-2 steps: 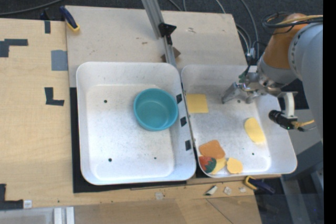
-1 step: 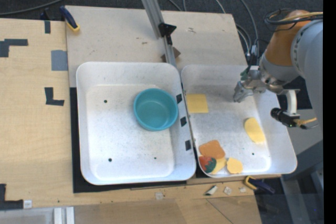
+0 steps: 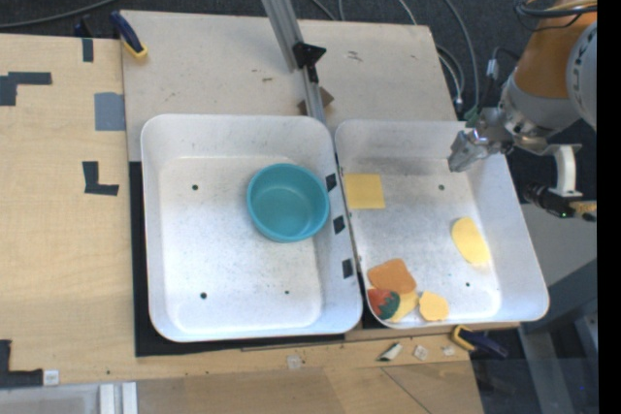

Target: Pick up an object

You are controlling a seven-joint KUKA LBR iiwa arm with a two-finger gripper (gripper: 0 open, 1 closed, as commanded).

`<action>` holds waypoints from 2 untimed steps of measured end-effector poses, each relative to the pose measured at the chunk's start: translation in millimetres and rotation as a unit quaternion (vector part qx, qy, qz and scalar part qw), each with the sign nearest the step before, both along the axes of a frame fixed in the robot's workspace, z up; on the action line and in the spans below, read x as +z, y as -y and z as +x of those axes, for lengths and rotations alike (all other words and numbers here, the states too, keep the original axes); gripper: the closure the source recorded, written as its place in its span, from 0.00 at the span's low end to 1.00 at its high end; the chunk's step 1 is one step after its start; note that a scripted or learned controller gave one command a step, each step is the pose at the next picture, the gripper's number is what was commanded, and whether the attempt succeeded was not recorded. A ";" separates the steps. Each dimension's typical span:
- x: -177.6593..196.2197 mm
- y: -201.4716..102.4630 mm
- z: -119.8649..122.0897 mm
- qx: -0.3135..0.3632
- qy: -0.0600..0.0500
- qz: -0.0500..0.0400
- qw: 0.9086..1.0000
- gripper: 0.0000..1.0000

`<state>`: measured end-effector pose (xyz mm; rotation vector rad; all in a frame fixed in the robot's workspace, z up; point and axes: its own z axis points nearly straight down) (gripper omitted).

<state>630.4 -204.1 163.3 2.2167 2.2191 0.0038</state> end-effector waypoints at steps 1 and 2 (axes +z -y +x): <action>62.7 -4.7 5.5 0.001 0.001 0.000 1.000 1.00; 116.4 -5.0 6.8 0.001 0.000 0.000 1.000 1.00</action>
